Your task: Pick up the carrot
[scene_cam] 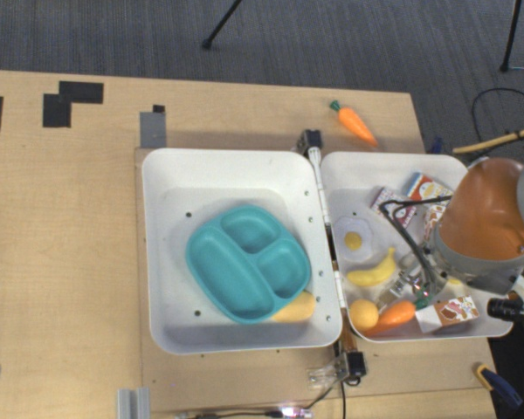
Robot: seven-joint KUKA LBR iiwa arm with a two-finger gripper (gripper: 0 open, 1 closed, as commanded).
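The left bin [157, 234] holds a teal divided plate [247, 262], which lies tilted near the bin's middle. A yellowish piece of toy food [295, 308] peeks out from under the plate's lower right edge, close to the wall shared with the neighbouring bin.

The right bin [349, 168] sits just beside the left bin, their rims touching along a central seam. Inside it, nearest that seam, lies a toy fried egg [354, 239]. Below the egg rests a toy banana [373, 271], and below the banana a small orange ball-shaped fruit [362, 312]. A carrot [396, 315] lies touching that fruit on its right, near the bin's front wall. A small printed carton [457, 310] lies to the right of this carrot, and another printed box [424, 187] sits towards the bin's back wall.

A second carrot [355, 124], with a green top, lies outside the bins on the wooden bench [61, 278], just behind the right bin's back rim.

The arm [489, 216] reaches over the right bin's right part, its orange band uppermost. The gripper [417, 288] hangs just above the carrot in the bin, beside the banana; how far apart its fingers stand cannot be made out, and nothing is clearly seen held between them.
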